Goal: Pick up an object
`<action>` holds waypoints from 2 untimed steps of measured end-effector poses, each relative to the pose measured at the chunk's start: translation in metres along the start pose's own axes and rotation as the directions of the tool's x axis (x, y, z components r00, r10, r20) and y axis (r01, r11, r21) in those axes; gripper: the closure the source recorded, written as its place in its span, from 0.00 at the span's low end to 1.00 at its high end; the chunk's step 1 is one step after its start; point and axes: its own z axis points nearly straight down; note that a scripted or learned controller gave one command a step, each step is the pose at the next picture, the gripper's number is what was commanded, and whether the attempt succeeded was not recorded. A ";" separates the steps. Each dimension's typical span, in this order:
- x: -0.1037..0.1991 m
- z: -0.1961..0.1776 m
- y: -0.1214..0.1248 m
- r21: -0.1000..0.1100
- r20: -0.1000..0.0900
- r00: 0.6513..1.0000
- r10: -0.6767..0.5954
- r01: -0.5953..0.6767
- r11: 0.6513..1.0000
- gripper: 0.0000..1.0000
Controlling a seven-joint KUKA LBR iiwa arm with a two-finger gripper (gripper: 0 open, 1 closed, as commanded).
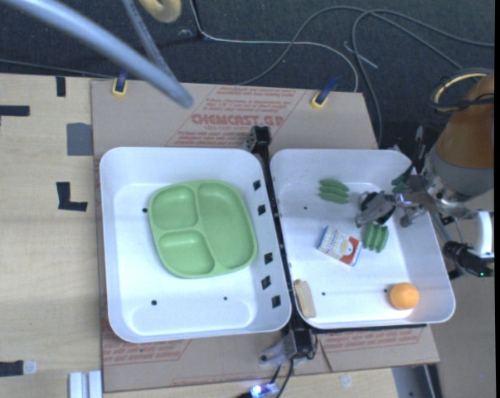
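Tray (202,228): smooth green, 3 compartments | ball (404,296): round, orange

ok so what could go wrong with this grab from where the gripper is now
1. The gripper sits right above the small ridged green object, with the white and orange carton close beside it; a descent could nudge either one instead of gripping it.
2. It works near the right white bin's far wall, so the fingers might catch the rim.
3. The round orange ball could roll if bumped.
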 end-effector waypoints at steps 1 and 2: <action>0.010 0.051 0.001 -0.001 0.000 1.000 -0.001 0.001 1.000 0.00; 0.010 0.038 0.002 -0.005 0.000 1.000 -0.001 0.001 1.000 1.00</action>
